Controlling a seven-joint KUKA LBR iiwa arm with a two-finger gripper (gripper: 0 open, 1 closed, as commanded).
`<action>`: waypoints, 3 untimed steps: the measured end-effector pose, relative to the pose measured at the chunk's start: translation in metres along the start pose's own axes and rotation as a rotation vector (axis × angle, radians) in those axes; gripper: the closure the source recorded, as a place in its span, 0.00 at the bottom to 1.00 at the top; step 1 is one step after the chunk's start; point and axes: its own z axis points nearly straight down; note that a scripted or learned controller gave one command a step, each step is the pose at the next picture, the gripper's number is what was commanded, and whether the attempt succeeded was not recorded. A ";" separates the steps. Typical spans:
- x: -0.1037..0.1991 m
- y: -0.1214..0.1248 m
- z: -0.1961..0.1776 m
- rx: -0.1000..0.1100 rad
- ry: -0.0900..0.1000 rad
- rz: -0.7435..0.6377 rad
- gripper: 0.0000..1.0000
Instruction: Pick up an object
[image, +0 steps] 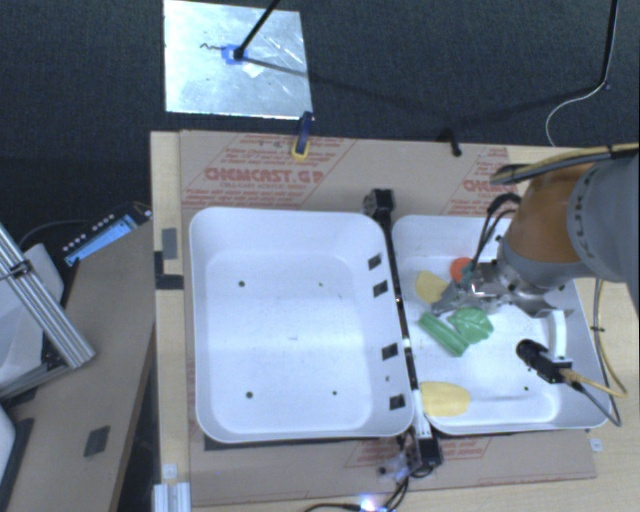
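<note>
Over the right bin (540, 405), toward the wall it shares with the left bin (290, 330), the arm (575, 225) reaches in from the right with its jaws low among the things that lie there. The jaws hang at the upper edge of the green thing (455, 332), just beside the upper yellow lump (430, 287). Whether the jaws are open or closed I cannot tell, nor whether they touch anything.

All the things to pick lie in the right bin, in its left half. The green thing lies on the bin floor near the middle. It has a long darker part slanting down to the right and a paler, lumpy part at its right end; whether this is one thing or two I cannot tell. The upper yellow lump lies just above it, close to the shared wall. An orange thing (459, 268) lies a little above and to the right of that lump, partly hidden by the arm's wrist. A lower yellow lump (445, 399) lies well apart from the others, in the near left corner of the bin, against the wall.

Both bins sit side by side on a brown sheet (265, 172) printed with red letters, which covers the table (165, 215). Black clips (381, 289) run along the joint between the bins. A yellow clip (300, 148) sits at the far edge of the sheet, and beyond it a shiny silver plate (215, 70) lies on the dark floor.
</note>
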 end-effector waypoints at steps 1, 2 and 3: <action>0.000 0.001 -0.012 -0.002 -0.001 -0.001 1.00; 0.070 0.024 -0.106 -0.005 0.000 -0.007 1.00; 0.065 -0.027 -0.325 -0.011 -0.001 -0.004 1.00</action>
